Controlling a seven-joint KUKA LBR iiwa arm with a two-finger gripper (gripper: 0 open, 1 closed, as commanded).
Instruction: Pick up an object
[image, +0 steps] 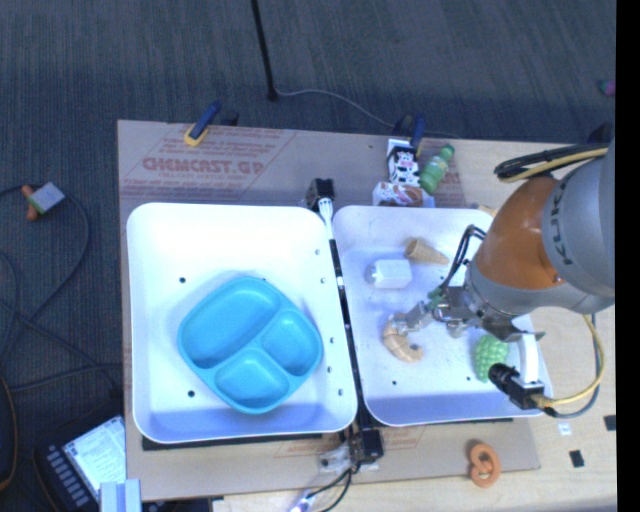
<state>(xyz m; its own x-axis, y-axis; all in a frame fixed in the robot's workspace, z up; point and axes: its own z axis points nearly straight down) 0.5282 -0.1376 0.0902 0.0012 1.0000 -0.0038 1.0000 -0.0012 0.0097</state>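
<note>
Bins sit side by side on the bench: the left bin carries a blue divided tray, and the right bin holds several small objects. Reaching in from the right, the grey arm with its orange band comes down over the right bin's right half. Its gripper sits low near the bin's middle, just above a tan, curved object that lies on the bin floor. Whether the fingers are spread or closed is not something I can tell, since the metal parts blur together there, and nothing can be made out between them. Farther in the bin, a small white block lies left of a tan cone-shaped piece. A green bumpy object rests near the bin's right side, partly under the wrist. Beyond the far edge of the right bin, a green bottle lies on the bench.
</note>
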